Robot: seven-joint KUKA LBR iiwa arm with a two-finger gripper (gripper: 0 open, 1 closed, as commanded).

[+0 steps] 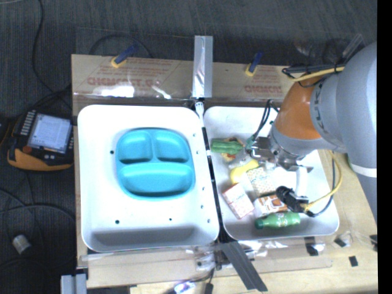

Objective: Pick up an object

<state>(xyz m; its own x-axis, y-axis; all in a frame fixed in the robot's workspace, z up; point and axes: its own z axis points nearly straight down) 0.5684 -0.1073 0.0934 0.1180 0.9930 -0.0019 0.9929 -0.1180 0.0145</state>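
The right bin (324, 222) holds several small objects. A green vegetable-shaped toy (225, 146) lies near its left wall, with a yellow banana-like piece (241, 170) just below it. Beside that are a speckled small box (258, 178), a pink-and-white box (237, 199) and an orange-and-white carton (270, 204). A green bottle (278, 221) lies on its side near the front wall. My gripper (277, 158) hangs low over the middle of this bin, under the orange wrist band (299, 116), close above the speckled box and the yellow piece. The wrist body hides its tips.
The left bin (98, 225) holds a blue divided plate (154, 163). A divider ridge (208, 164) separates the bins. A yellow cable (334, 185) loops along the right bin's right side. A handheld device (46, 136) lies off the bench at the left.
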